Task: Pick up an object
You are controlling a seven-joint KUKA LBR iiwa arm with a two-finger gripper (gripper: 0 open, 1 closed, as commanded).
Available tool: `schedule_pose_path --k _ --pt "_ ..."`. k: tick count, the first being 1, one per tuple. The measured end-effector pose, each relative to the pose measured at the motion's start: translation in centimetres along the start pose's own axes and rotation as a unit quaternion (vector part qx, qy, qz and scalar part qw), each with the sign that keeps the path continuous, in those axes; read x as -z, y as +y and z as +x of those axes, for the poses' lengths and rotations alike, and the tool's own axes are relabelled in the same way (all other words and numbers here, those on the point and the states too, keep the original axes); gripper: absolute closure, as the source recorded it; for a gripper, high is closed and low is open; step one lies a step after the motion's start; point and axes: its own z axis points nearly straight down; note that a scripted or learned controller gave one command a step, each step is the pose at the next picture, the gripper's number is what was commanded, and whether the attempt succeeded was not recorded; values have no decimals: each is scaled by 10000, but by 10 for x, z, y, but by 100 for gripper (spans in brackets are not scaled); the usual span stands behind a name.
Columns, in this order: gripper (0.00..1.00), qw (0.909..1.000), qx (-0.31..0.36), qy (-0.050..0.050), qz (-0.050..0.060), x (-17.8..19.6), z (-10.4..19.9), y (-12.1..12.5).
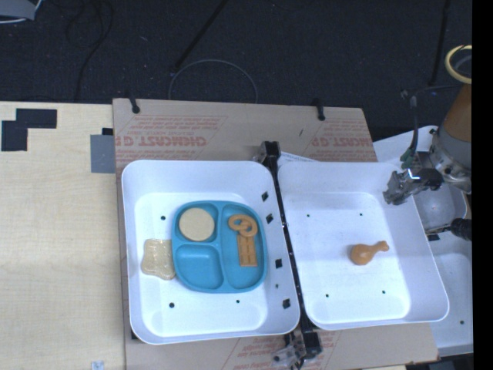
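Note:
An orange-brown drumstick-shaped toy [367,252] lies on the floor of the right bin [331,314], toward its right side. In the left bin [150,187] sits a blue divided plate [218,247] holding a round tan cookie [196,223] and a brown key-shaped piece [245,239]. A pale tan piece like a slice of toast [158,258] lies on the bin floor at the plate's left edge. My gripper [400,185] hangs over the right bin's upper right rim, up and to the right of the drumstick, with nothing seen in it.
A black divider with clips [279,245] runs between the two bins. Brown cardboard [231,133] lies under and behind them. Light wooden bench top [54,245] spreads to the left. Cables and arm parts [451,160] crowd the right edge.

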Motion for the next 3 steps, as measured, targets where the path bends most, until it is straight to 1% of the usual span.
schedule_pose_path --k 1,2,3 --pt "100 10000 7 11 11 7 54 -9" --pt "100 10000 13 11 8 15 109 -5" --pt "100 10000 7 8 18 2 164 -4"
